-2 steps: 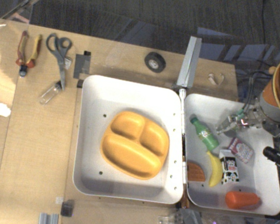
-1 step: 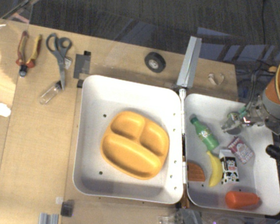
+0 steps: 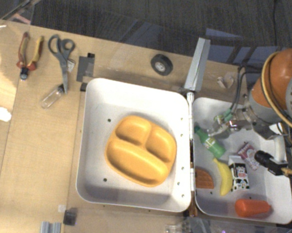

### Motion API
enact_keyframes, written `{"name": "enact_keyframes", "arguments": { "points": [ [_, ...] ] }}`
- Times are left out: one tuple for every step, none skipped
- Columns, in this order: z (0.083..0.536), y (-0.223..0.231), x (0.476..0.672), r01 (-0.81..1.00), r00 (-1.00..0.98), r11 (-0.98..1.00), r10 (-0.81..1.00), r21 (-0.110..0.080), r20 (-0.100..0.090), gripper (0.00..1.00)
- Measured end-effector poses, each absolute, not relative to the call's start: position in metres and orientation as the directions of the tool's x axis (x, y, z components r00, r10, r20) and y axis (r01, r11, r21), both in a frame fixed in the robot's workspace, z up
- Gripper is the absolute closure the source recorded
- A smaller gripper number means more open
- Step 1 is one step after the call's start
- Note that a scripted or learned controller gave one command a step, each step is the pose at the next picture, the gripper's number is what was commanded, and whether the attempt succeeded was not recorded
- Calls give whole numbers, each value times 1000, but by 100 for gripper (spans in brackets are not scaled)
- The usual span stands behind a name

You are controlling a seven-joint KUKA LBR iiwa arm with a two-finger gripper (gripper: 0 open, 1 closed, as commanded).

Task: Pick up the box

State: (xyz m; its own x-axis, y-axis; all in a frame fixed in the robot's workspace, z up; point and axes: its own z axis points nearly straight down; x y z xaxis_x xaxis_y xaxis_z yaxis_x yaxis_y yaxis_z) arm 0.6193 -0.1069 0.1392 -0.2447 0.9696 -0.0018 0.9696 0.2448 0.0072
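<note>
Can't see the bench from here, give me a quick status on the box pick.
Gripper low in right bin, over green bottle. Box lies free beside banana, not held. Orange cylinder nearby.

Yellow banana [image 3: 224, 175], green bottle [image 3: 210, 142]

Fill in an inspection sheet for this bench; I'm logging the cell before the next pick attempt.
Surface: wooden bench bearing left bin and right bin.
Job's things: small box lies in the right bin.
Clutter: yellow moulded piece in the left bin; green bottle, banana, orange cylinder in the right.
Gripper: gripper above the green bottle.
Cables: yellow and black ones along the arm.
Surroundings: scissors, pliers, tape roll.
</note>
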Motion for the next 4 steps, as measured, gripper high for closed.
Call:
{"name": "enact_keyframes", "arguments": {
  "points": [
    [186,-39,617,996,-84,84,996,7,0,100],
    [186,28,640,996,-91,91,996,5,1,100],
    [186,-12,668,967,-256,256,967,5,-2,100],
    [186,-48,670,943,-332,332,943,5,-2,100]
  ]
}}
